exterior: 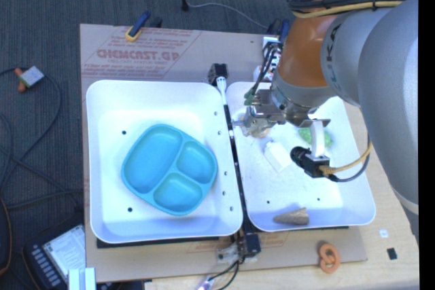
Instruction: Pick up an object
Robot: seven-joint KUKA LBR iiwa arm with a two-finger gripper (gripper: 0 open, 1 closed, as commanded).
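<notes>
While my wrist hangs over the right bin (353,214), my gripper (258,120) sits low near its left wall; its state I cannot tell. A white block (276,156) lies just beside, perhaps untouched.

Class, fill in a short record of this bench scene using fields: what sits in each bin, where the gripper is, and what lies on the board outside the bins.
left bin: blue divided plate
right bin: small white block, green object partly hidden by the arm, brown lump near the front wall
gripper: low over the right bin's rear left part
board outside bins: orange ring at front right, blue and yellow tool at rear left
</notes>
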